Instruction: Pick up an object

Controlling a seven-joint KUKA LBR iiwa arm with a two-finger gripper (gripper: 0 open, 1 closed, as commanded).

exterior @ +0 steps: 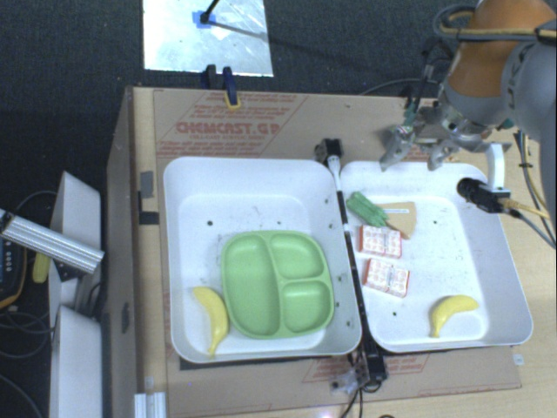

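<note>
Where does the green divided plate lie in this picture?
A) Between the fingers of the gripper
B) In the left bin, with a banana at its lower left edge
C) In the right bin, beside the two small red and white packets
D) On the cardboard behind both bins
B: the green divided plate lies in the left bin, with a banana at its lower left edge.

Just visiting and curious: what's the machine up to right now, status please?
Pincer open, holding nothing, above the right bin's far edge. Banana, two red-and-white packets, green tool lie untouched below. Nothing in the way.
</note>
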